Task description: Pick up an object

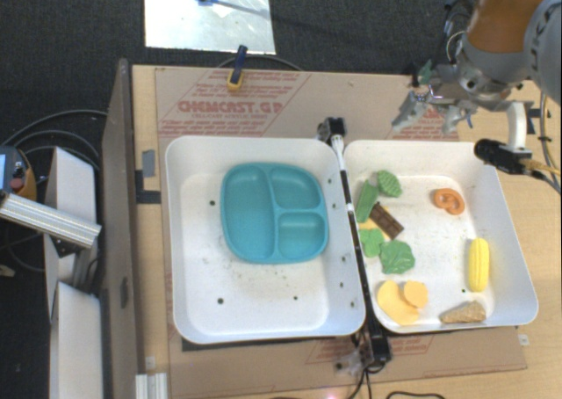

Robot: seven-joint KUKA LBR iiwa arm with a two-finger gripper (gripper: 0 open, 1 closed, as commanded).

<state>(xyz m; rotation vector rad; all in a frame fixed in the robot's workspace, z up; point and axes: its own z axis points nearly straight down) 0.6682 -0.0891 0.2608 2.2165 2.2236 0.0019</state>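
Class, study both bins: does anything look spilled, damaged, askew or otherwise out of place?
Nothing stands out. The teal divided plate lies flat in the left bin, slightly turned. The toy foods, such as the corn cob and pretzel, lie scattered in the right bin, none over its rim.

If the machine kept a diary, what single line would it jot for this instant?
pincer: above right bin's far rim, holding nothing | toy corn, shrimp: lying in right bin | teal tray: in left bin
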